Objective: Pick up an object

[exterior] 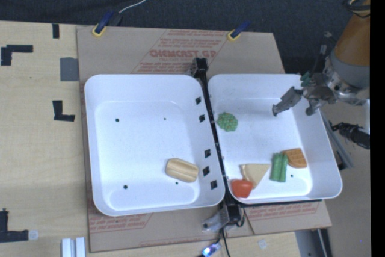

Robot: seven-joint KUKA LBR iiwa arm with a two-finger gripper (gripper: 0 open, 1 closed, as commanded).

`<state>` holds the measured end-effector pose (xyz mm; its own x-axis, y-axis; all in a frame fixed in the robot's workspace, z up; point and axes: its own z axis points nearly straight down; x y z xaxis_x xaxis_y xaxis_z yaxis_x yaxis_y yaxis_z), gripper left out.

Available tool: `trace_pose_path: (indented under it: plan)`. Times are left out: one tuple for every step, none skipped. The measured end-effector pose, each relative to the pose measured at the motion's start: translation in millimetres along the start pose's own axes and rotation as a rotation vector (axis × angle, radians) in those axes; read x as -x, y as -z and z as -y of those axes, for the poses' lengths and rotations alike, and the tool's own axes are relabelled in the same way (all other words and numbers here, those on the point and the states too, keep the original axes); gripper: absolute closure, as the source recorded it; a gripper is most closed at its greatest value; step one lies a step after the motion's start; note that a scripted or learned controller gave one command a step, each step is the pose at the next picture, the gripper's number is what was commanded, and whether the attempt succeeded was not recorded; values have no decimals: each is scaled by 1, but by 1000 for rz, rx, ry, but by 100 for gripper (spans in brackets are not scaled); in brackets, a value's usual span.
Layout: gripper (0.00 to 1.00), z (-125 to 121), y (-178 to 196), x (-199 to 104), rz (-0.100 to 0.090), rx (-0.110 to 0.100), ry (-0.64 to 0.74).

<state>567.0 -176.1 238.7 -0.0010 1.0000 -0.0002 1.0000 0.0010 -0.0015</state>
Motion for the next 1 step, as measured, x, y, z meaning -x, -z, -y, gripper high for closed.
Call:
trace_pose_path:
  plan:
    - [100,0,10,-1,0,0,1]
